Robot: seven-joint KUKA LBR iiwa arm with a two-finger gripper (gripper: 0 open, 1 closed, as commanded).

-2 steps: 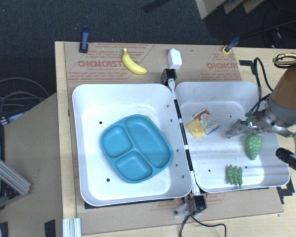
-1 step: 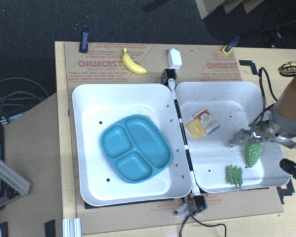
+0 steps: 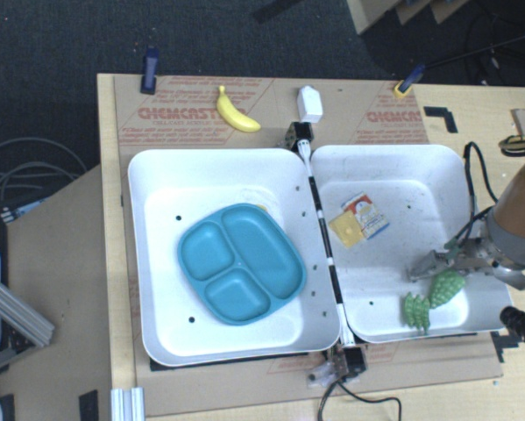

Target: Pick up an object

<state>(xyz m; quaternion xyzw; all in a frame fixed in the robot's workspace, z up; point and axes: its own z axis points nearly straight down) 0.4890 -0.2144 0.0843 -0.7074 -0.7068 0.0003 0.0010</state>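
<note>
Knobbly green toy, right bin, metal jaws touching it

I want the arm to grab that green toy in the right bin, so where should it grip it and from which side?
Probably across the narrow middle of the green toy, coming straight down from above. It lies flat and long, slanting toward the right bin's front wall, so fingers should close across its width. The gripper is right beside its upper end.
</note>
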